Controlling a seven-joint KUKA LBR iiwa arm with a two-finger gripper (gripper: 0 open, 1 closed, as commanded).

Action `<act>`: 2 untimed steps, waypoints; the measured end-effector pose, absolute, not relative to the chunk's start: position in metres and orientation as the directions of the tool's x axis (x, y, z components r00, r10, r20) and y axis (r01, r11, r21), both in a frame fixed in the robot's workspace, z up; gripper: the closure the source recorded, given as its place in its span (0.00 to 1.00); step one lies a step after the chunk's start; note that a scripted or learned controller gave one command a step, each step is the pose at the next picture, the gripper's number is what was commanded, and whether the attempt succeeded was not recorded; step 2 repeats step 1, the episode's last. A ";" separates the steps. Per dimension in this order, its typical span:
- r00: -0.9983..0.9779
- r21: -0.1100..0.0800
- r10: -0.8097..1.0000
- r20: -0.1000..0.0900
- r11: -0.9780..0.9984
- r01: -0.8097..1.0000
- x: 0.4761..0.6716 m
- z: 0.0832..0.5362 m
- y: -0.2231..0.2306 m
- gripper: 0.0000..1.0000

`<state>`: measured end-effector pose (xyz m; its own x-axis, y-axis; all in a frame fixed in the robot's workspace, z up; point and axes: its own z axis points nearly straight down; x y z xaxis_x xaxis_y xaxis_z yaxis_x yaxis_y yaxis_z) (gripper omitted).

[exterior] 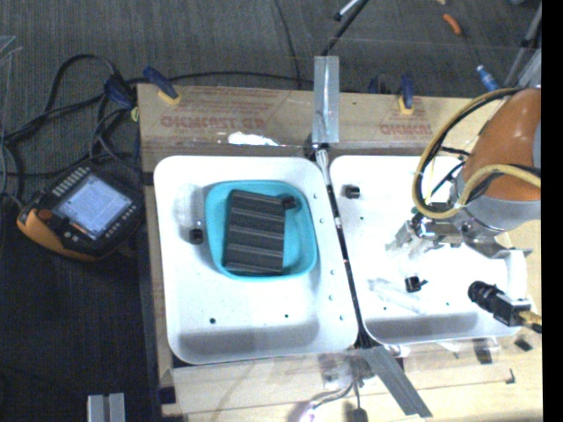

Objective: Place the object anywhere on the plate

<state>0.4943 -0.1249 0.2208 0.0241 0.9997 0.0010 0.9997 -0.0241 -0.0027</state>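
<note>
Nearest the camera, in the right bin (440, 328), a small black piece (411, 282) is seen lying on the white floor, with some clear, film-like scraps (384, 286) just beside it. Slightly farther in, the gripper (407, 240) is held low over the same bin, above and just behind that piece; nothing can be made out in its grasp, and whether it is open or closed cannot be told from this angle.

Across the divider, in the left bin (255, 332), the blue plate (302, 236) is occupied by a dark ribbed block (255, 231), which lies flat and well within the rim. Another small black item (195, 234) is seen just outside the plate's left edge, and a further one (352, 191) towards the far end of the right bin.

If the ribbed block is taken as the task's object, the placing is judged done and only a withdrawal of the arm is called for. If a piece in the right bin is meant, the grasping step is in hand: a descent onto the piece, a secure closure, a lift and a carry leftwards over the divider would be required
</note>
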 end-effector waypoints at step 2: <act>0.024 -0.003 1.000 0.001 -0.024 1.000 0.494 0.221 -0.125 0.00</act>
